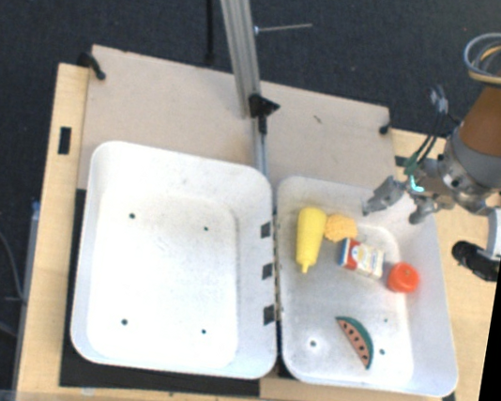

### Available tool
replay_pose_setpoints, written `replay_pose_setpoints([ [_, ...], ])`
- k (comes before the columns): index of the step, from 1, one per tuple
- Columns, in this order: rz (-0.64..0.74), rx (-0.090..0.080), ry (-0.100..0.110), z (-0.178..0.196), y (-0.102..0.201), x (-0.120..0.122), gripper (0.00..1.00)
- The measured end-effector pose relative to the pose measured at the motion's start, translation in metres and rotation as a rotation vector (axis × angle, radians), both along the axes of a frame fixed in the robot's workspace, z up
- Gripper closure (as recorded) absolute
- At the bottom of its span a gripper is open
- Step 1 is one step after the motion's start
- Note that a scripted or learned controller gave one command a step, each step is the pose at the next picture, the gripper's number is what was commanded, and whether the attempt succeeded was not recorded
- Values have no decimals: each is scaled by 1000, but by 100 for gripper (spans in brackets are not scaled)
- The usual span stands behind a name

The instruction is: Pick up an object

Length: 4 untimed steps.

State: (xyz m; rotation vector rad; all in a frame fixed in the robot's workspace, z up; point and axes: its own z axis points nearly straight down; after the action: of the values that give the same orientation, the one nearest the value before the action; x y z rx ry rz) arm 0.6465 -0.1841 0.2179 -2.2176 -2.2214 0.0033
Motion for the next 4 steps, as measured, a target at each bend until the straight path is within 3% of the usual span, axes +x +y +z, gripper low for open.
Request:
replay_pose_setpoints([
  [1, 2, -3, -4, 3, -1, 1, 0],
  [3, -3, -3, -1, -99, -10, -1, 0],
  [4, -4, -3, -9, -111, -12, 2, 0],
])
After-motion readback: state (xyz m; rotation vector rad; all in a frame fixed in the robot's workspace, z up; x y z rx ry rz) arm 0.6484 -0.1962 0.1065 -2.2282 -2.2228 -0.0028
